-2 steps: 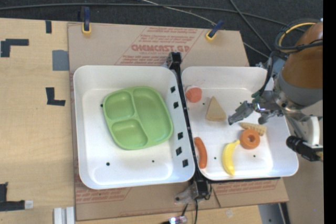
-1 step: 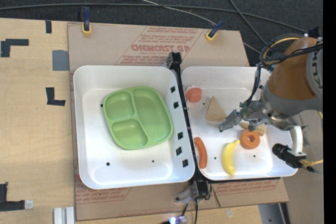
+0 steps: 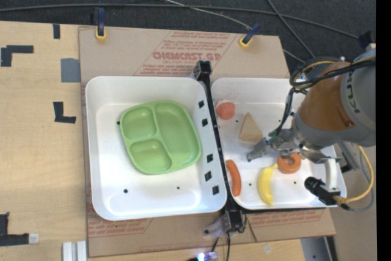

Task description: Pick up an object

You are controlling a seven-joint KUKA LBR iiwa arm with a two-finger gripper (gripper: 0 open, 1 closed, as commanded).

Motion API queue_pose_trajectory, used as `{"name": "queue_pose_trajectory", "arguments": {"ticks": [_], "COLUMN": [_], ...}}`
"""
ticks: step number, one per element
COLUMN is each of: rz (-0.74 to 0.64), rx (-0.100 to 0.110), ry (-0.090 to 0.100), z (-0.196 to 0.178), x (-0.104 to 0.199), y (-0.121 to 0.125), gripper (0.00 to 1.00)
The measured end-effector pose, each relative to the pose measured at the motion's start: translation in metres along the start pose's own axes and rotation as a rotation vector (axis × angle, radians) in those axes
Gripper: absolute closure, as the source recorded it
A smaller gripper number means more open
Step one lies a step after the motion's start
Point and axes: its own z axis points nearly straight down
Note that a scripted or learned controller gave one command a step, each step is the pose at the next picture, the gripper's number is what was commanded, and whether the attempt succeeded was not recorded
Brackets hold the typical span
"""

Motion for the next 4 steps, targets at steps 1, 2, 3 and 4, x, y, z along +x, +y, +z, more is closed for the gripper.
{"name": "queue_pose_trajectory", "arguments": {"ticks": [1, 2, 3, 4], "rz": [0.0, 0.001, 0.002, 0.001], "rx": [0.01, 0.005, 0.004, 0.003], "ry": [0.003, 0.002, 0.001, 0.001], "z": [-0.009, -0.055, -0.109, -0.162], "x": [0.001, 0.007, 0.004, 0.004], "y": [-0.002, 0.005, -0.003, -0.001], "gripper": [1.0, 1.0, 1.0, 1.0]}}
